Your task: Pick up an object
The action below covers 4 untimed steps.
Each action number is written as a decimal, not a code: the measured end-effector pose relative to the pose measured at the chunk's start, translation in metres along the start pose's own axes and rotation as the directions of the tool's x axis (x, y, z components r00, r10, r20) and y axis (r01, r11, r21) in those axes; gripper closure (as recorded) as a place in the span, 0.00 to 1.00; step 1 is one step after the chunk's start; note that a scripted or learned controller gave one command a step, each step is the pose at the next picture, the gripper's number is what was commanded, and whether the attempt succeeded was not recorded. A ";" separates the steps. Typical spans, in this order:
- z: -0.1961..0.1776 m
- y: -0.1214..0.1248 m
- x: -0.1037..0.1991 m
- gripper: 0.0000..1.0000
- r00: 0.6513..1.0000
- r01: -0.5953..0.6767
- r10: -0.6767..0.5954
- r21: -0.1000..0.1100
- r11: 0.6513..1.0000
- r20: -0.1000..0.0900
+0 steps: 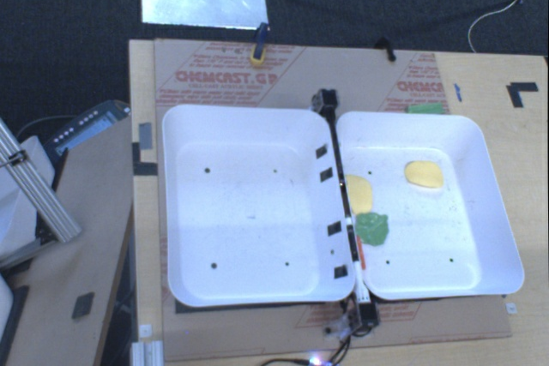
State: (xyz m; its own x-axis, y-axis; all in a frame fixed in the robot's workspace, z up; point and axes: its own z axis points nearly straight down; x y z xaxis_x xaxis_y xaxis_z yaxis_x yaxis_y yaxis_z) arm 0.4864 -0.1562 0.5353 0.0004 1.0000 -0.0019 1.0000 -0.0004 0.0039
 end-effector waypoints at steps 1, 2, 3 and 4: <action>0.000 0.000 -0.037 1.00 1.000 -0.001 0.001 0.000 1.000 0.001; 0.000 0.000 -0.049 1.00 1.000 0.001 -0.001 0.000 1.000 0.000; 0.000 0.000 -0.050 1.00 1.000 0.001 -0.001 0.000 1.000 0.000; 0.000 0.019 -0.050 1.00 1.000 0.005 -0.005 0.000 1.000 0.001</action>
State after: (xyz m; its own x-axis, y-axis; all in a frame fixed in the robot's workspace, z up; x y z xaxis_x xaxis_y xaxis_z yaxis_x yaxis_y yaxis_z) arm 0.5049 -0.2063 0.5354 -0.0045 1.0000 -0.0028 1.0000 0.0045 0.0042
